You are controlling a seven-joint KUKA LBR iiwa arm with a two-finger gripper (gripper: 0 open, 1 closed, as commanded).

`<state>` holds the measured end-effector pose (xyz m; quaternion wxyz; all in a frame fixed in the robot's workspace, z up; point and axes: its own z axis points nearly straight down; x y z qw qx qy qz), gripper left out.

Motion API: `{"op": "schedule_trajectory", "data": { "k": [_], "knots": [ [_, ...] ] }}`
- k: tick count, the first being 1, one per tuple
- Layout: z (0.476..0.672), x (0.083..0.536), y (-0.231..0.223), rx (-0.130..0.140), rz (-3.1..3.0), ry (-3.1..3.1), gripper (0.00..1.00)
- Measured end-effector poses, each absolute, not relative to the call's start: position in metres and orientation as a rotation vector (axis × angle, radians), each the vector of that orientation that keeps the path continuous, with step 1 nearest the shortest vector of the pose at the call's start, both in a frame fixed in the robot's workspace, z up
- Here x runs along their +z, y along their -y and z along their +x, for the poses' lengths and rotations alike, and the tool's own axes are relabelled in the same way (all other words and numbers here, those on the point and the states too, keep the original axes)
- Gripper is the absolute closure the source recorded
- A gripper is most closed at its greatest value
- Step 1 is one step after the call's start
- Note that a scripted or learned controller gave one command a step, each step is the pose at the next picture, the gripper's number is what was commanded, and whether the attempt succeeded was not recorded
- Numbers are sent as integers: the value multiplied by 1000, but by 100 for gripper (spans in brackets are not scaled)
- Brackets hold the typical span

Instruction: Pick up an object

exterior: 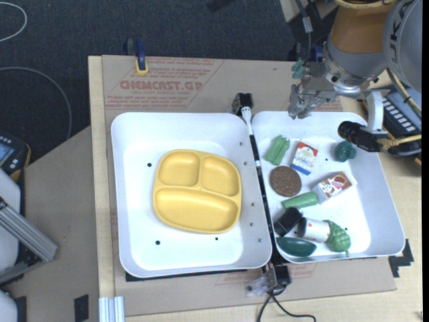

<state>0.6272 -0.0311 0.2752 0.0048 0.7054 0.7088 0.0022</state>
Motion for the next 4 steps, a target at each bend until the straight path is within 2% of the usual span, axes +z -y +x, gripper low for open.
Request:
{"op": "schedule_trajectory", "data": {
  "k": [1, 2, 3, 4],
  "knots": [
    [542, 278, 34, -5, 2229, -2222, 100],
    [507, 225, -72, -6, 2216, -2241, 100],
    [480, 347, -93, 21, 2211, -2223, 100],
    [480, 432, -76, 16, 2215, -2217, 100]
  ]
}}
